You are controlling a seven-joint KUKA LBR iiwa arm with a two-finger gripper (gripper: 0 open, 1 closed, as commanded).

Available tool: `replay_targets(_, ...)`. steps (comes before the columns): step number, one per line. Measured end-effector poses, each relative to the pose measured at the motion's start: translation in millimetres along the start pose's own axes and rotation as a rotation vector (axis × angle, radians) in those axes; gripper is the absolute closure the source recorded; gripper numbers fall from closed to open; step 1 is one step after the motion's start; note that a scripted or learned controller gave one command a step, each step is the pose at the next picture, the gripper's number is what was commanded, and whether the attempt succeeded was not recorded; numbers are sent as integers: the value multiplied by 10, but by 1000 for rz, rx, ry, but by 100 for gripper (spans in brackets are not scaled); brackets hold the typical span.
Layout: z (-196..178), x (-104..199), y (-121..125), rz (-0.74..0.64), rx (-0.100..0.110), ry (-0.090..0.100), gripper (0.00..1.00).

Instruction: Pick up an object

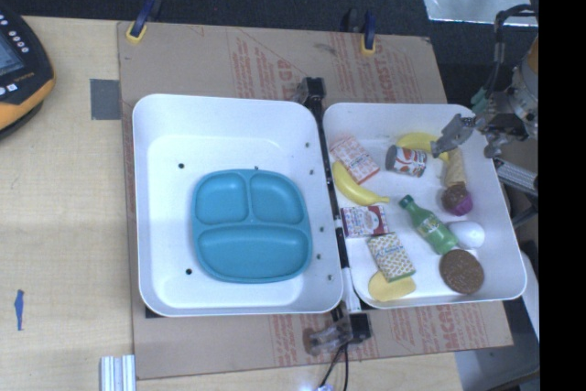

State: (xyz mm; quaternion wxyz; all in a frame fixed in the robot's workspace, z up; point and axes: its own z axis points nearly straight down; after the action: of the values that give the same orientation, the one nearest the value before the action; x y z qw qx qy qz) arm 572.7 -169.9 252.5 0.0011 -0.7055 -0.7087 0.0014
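Observation:
My gripper [474,136] hovers over the far right corner of the right bin [513,244], its fingers [451,135] spread open with nothing between them. Just below and to its left lie a yellow item [418,141], a small can [407,162] and a tan bread stick [454,168]. Further along the bin are a banana [355,188], a green bottle [428,224], a purple item [456,200], a white egg [470,235] and a brown round cookie [461,271].
The right bin also holds small cartons [354,158] [363,220] [391,256] and a yellow slice [392,288]. In the left bin [156,197] sits a blue divided plate [252,224]. A yellow-black device [18,69] lies at the bench's far left.

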Motion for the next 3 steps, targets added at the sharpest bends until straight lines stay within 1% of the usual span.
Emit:
replay_targets(1,1122,-351,540,-2,2,-2,0)
replay_targets(2,1536,-105,902,-4,-22,-13,0)
replay_targets(3,738,516,469,-5,-5,2,0)
